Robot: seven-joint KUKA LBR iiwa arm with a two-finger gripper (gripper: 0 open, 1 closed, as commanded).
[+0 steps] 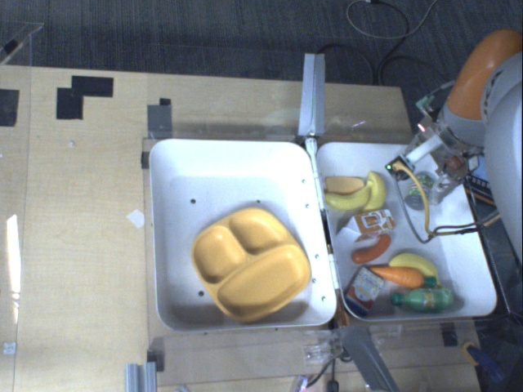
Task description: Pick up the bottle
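The bottle (pixel 423 300) is green and lies on its side in the front right corner of the right bin (pixel 482 276). An orange carrot (pixel 398 277) lies right behind it, touching or nearly touching it. My gripper (pixel 435 178) hangs over the back right part of that bin, well behind the bottle and apart from it. The grey arm with its orange band (pixel 489 64) reaches in from the upper right, and a cable loops down below the wrist.
In the right bin lie a banana bunch (pixel 356 193), a small carton (pixel 376 221), a red sausage (pixel 371 250), a yellow fruit (pixel 413 262) and a red-and-white packet (pixel 365 288). The left bin (pixel 180 178) holds a yellow divided plate (pixel 250 263).
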